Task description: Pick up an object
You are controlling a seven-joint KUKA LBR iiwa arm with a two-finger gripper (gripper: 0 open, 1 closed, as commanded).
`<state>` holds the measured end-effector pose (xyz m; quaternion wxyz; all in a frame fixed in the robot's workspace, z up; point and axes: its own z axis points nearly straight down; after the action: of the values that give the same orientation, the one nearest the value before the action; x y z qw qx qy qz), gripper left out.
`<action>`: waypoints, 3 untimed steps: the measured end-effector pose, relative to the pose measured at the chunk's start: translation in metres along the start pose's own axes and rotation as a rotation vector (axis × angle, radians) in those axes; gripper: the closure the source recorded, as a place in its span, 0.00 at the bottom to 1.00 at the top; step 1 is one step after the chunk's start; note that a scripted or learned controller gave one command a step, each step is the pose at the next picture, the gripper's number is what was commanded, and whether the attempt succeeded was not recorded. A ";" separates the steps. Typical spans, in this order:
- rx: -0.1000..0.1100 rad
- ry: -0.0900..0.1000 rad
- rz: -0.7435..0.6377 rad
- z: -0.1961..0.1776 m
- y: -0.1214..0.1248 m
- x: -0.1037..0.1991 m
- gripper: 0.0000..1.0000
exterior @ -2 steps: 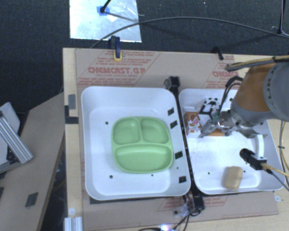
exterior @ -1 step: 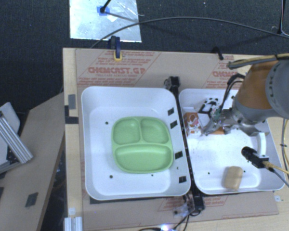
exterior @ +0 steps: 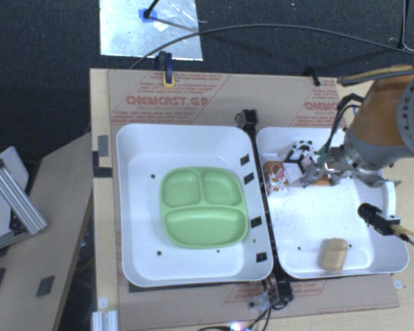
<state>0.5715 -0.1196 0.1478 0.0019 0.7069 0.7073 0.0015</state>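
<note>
Well apart: tool (exterior: 310, 174), rim-side tan block (exterior: 333, 254)

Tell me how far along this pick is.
Done: the end effector is down in the right bin, near the packet. In hand: nothing visibly gripped or lifted. Left: the grasp and lift. The tan block and the green plate lie apart from it.

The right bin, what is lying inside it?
Inside the right bin lie a tan block near the front, a red-brown packet at the view's left wall and a small black-and-white thing further back. The gripper covers the floor beneath it, so that spot is hidden.
</note>
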 end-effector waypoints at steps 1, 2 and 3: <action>0.001 0.000 -0.004 -0.045 0.005 0.005 1.00; -0.003 0.000 -0.006 -0.104 0.013 0.013 1.00; 0.003 0.003 -0.009 -0.103 0.019 0.068 1.00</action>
<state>0.5899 -0.0515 0.2510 0.0000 0.7036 0.7106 0.0013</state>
